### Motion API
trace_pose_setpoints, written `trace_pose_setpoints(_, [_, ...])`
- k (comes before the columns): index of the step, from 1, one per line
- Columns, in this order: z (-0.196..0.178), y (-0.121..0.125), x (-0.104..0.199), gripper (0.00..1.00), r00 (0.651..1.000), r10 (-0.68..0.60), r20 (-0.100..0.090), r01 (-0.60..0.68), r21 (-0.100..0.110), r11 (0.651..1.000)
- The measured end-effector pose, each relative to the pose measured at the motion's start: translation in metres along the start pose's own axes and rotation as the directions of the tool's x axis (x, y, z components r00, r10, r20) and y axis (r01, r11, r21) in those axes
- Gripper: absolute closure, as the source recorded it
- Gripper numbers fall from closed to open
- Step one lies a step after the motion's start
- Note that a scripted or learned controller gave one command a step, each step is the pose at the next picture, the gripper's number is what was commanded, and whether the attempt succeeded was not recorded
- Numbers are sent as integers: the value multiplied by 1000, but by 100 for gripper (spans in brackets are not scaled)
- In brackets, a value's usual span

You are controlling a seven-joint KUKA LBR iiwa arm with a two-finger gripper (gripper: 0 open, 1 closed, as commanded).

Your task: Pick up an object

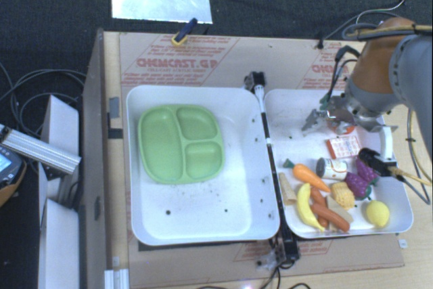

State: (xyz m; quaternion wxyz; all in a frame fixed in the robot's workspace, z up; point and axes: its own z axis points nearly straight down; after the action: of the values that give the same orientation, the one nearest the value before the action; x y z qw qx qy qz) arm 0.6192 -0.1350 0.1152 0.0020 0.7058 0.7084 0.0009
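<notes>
We see toy food heaped in the near part of the right bin (298, 101): a carrot (310, 177), a banana (307, 206), a lemon (377, 213), purple grapes (361, 179), a small can (332, 168) and a red-and-white packet (343, 146) whose print is too small to read. The gripper (315, 121) hangs over that bin's far bare floor, fingers apart, holding nothing. In the left bin (203, 223) lies a green divided plate (180, 143). The board (176, 61) beneath reads "CHEMCAST GP".
</notes>
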Motion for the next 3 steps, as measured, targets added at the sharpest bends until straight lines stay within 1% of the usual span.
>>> trace_pose_setpoints(1, [25, -4, -67, 0, 1000, -1, 3, 1, -8, 1000])
trace_pose_setpoints(2, [30, 13, -60, 0, 1000, 0, -1, 0, 0, 1000])
trace_pose_setpoints(3, [21, 11, -60, 100, 1000, -2, -2, 2, 10, 1000])
